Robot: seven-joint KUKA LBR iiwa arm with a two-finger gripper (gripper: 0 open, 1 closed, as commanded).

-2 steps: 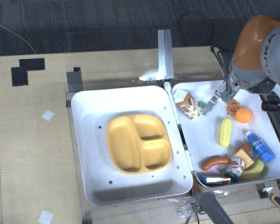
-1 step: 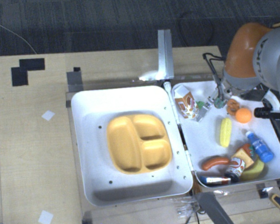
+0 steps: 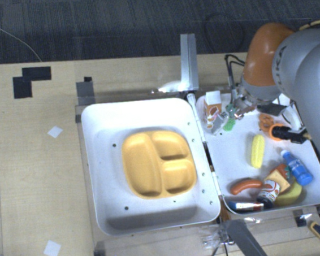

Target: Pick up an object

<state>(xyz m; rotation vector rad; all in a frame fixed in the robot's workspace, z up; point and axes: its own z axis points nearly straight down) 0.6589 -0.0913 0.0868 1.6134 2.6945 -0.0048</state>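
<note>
Grey and orange-banded, the arm (image 3: 288, 54) reaches in from the right and bends down over the far end of the right bin (image 3: 238, 145), its gripper (image 3: 235, 111) low beside a small orange-and-white carton (image 3: 212, 112) and a green piece (image 3: 228, 125). Whether it grips anything cannot be told; a yellow corn cob (image 3: 257, 150) lies mid-bin, and a yellow divided tray (image 3: 157, 163) sits in the left bin (image 3: 103, 159).

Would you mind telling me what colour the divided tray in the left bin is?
Yellow; the divided tray shows clearly in the camera view.

The wooden bench (image 3: 35, 183) bears two white bins, left bin (image 3: 106, 215) beside right bin (image 3: 232, 162).
</note>
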